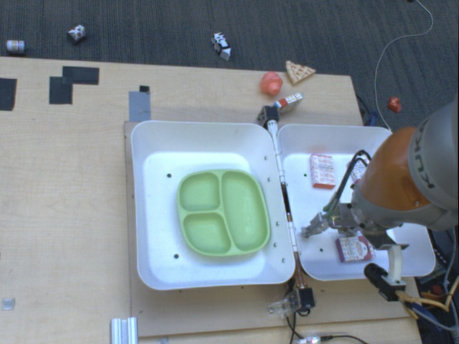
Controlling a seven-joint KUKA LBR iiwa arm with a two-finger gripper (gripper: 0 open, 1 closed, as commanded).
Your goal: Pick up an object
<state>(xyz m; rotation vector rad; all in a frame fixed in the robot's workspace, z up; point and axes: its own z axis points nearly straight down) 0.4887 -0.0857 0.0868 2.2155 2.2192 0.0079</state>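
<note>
We have the gripper [313,228] low in the right bin [301,264], near that bin's left wall and front edge, and we cannot tell how its fingers are set because the wrist hides them. The candidate objects are two flat red-and-white packets: one packet [322,170] lies toward the bin's back edge, well apart from the gripper, and the other packet [352,249] lies near the front edge, partly under the arm. We judge that thin, flat packets risk a close on nothing, and the nearby wall risks a collision.
</note>
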